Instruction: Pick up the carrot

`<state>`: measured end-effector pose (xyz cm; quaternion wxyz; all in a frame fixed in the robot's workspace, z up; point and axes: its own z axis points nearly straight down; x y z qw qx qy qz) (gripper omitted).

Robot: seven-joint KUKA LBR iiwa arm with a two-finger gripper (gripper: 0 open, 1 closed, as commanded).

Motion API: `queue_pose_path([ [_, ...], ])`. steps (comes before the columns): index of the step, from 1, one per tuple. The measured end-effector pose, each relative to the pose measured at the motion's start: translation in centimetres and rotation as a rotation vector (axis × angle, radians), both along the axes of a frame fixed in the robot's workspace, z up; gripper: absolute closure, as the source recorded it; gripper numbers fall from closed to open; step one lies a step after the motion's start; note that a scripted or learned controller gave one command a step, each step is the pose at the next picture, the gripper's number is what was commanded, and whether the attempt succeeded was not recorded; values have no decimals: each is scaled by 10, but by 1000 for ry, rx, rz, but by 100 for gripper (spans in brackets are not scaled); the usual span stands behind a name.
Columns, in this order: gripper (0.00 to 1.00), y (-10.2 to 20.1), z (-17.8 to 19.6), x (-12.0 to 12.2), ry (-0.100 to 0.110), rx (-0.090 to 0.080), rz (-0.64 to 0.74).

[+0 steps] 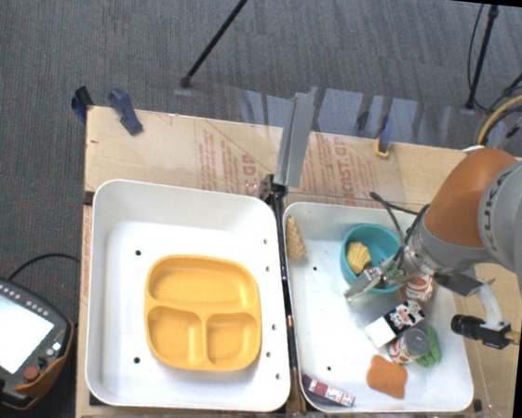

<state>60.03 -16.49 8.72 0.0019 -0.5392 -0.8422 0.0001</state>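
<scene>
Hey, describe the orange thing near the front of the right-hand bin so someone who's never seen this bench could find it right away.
Start at the right bin, the one without the yellow tray. Follow its front edge toward the right corner: the flat orange piece lies there on the white floor, just below a small can. It is the only orange item in that bin, and it lies apart from the gripper by the teal bowl.

Left bin (118, 234) carries a yellow divided tray (202, 311), sitting flat. Right bin (320, 351) has a teal bowl (369, 244), a small can (414, 343) and a red tube (329, 391) near the front edge.
</scene>
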Motion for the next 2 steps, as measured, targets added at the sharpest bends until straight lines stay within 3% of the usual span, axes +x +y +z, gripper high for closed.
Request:
queue_pose_path([
  [1, 0, -9, 5, 23, -11, 5, -176],
  [2, 0, -3, 2, 45, 4, 6, -260],
])
